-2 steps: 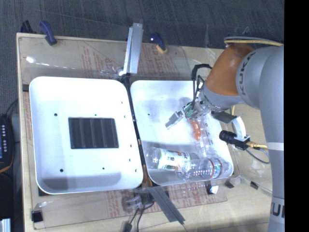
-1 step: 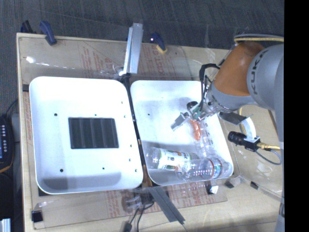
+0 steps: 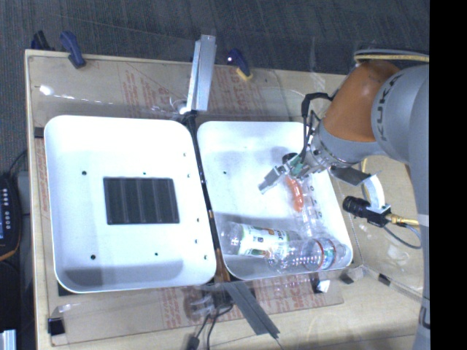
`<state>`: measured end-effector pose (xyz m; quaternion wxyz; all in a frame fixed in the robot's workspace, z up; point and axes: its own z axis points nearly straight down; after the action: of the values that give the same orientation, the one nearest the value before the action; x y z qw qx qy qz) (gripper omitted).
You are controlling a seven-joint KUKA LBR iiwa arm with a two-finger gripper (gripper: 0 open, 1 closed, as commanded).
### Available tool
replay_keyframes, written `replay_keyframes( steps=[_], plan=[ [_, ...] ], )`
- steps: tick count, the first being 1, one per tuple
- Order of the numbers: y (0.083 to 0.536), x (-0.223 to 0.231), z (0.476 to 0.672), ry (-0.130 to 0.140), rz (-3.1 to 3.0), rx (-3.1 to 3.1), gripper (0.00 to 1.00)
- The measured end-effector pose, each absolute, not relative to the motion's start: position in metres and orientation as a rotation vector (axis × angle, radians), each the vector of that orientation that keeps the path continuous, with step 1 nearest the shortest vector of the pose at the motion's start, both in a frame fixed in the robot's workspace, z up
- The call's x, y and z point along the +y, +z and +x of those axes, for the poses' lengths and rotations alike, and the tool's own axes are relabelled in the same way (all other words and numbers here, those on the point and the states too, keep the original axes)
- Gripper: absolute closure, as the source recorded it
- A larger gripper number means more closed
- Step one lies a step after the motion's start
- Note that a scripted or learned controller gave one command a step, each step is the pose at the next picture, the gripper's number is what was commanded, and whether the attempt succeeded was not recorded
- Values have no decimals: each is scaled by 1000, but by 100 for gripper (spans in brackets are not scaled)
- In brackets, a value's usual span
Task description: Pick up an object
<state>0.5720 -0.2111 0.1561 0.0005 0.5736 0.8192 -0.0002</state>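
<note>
Dark carpet surrounds a pale wooden bench (image 3: 87, 86) that carries two shallow white bins side by side, with blue clamps along its far edge.

From the one overhead camera, the left bin (image 3: 73, 152) holds a dark ribbed rectangular panel (image 3: 141, 200) near its middle. The right bin (image 3: 233, 144) holds the clutter: a clear plastic bottle (image 3: 255, 240) with a printed label lies on its side along the near edge, its long axis running roughly left to right, parallel to that edge. Further clear plastic, seemingly a second bottle (image 3: 317, 252), sits in the near right corner, touching or nearly touching the first; where one ends and the other begins is hard to tell. A small orange object (image 3: 295, 190) lies by the right wall, its long axis running from far to near.

The grey arm with its orange band reaches in from the right, and the gripper (image 3: 273, 179) hangs over the middle right of the right bin. Whether it is closed or spread I cannot tell, and nothing is plainly caught in it.

The orange object lies just beside the gripper, toward the right wall and slightly nearer the near edge, so it looks the closest candidate. The labelled bottle lies well toward the near edge. A grasp across the orange object's short axis would probably suit best.
</note>
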Motion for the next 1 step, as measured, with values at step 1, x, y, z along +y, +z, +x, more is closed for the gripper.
replay_keyframes(
  steps=[1],
  plan=[
    [167, -209, 569, -1, 1543, 2734, 0]
  ],
)
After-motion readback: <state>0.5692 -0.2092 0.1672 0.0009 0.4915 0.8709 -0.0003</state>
